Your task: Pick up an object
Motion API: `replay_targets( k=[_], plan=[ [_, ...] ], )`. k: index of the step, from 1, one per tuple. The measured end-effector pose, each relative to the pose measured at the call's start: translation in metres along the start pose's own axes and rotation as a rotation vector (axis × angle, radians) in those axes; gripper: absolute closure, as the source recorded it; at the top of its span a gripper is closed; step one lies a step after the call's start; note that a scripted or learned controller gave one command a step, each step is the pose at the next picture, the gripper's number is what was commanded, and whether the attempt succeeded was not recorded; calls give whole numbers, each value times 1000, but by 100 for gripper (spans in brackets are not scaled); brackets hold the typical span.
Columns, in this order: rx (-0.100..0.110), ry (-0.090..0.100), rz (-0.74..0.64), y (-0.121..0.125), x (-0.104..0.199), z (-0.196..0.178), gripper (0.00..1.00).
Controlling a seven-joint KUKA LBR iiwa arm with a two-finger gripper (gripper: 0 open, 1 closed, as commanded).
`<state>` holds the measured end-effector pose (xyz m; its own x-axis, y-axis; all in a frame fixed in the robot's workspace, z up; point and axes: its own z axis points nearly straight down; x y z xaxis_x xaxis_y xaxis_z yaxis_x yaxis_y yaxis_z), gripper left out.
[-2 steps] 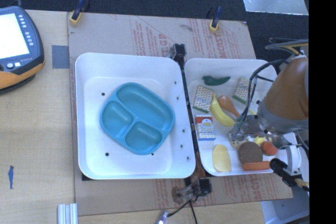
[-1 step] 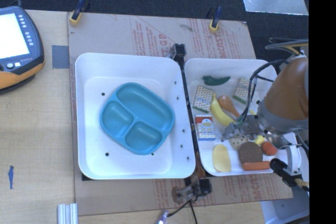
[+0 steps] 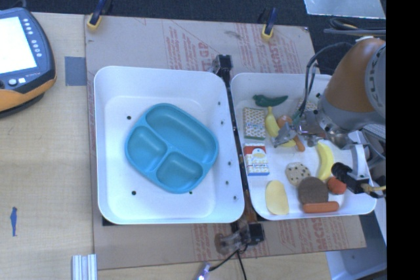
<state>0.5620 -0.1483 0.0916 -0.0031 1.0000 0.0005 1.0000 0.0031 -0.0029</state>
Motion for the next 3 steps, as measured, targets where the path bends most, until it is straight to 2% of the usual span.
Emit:
replay_targets(
  k=[1, 2, 3],
  plan=[
    [-1, 0, 0, 55, -11, -1, 0],
    [1, 0, -4, 55, -11, -11, 100],
    [2, -1, -3, 26, 34, 0, 100]
  ],
)
